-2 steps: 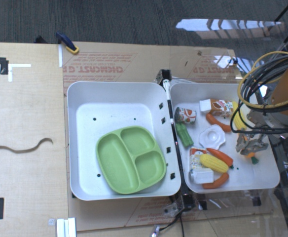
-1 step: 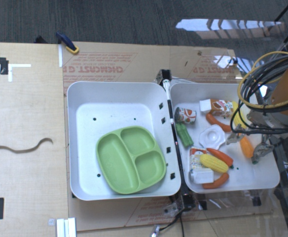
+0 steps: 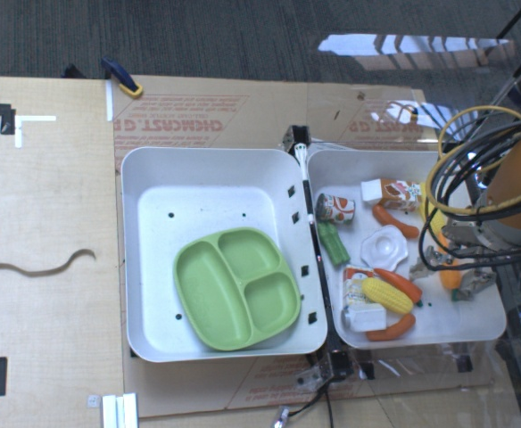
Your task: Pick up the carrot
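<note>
Roughly, carrot (image 3: 396, 220) lies diag, upper-left to lower-right.

Two white bins side by side on bench. Left bin (image 3: 144, 239) holds a green divided plate (image 3: 236, 288), three compartments, lying flat toward the near side.

Right bin (image 3: 483, 324) holds a cluster of toy foods: green item (image 3: 334, 243) by the left wall, small can (image 3: 336, 208) just beyond it, white piece (image 3: 385, 249) mid-bin, corn cob (image 3: 392, 292) near side.

Carrot (image 3: 394, 220), orange, lies toward the far side, right of the can.

Gripper (image 3: 461, 266) low over the bin's right part, apart from the carrot; cables looped above it. Finger state not discernible.
</note>
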Available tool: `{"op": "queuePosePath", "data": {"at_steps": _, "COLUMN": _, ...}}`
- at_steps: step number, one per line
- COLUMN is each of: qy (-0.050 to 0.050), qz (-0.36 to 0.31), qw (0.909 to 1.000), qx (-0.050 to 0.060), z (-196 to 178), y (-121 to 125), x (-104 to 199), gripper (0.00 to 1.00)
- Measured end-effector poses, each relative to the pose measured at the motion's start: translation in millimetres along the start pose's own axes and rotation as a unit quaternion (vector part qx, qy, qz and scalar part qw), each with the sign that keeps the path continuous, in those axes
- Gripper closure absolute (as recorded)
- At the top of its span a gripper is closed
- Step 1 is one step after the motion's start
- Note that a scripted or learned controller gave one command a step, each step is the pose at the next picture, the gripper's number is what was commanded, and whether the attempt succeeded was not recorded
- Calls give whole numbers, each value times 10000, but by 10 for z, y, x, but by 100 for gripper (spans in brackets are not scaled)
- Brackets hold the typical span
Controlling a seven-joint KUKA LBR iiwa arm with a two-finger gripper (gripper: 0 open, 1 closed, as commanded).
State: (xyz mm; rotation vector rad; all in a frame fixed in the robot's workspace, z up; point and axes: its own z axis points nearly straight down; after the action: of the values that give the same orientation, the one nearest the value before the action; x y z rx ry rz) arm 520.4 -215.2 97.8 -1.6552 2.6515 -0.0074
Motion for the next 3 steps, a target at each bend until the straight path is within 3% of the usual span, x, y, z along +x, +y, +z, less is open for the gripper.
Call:
{"op": "queuePosePath", "data": {"at_steps": 1, "qy": 9, "qz": 20, "qw": 10000, "qx": -12, "z": -64, "y": -2, "x": 10, "gripper": 100}}
{"op": "queuePosePath", "data": {"at_steps": 2, "qy": 27, "qz": -1863, "qw": 9825, "qx": -82, "z": 75, "y": 353, "x": -592, "gripper": 100}}
{"op": "queuePosePath", "data": {"at_steps": 3, "qy": 28, "qz": -1862, "qw": 9825, "qx": -81, "z": 75, "y": 352, "x": -590, "gripper": 0}}
